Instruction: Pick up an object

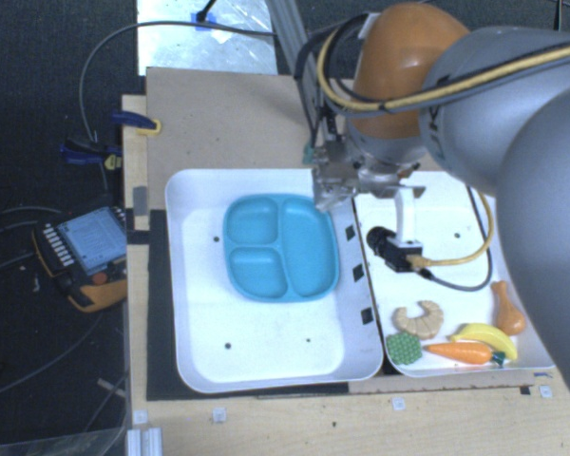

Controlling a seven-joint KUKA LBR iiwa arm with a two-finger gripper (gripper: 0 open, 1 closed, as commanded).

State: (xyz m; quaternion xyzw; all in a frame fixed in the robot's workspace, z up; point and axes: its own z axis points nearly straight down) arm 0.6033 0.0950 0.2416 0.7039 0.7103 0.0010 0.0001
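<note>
On the bench (pixel 218 112), two white bins (pixel 256 350)

nothing here can be read. i see no words, brand names, numbers or signs on either white bin (pixel 185 283), on the blue divided plate (pixel 278 248), or on the toy food in the right bin. the small device with a blue face (pixel 85 238) lying left of the desk has a panel and a row of keys, but they are too small and blurred for me to make out any character. the dark tabs between the bins carry no legible marks.
</note>
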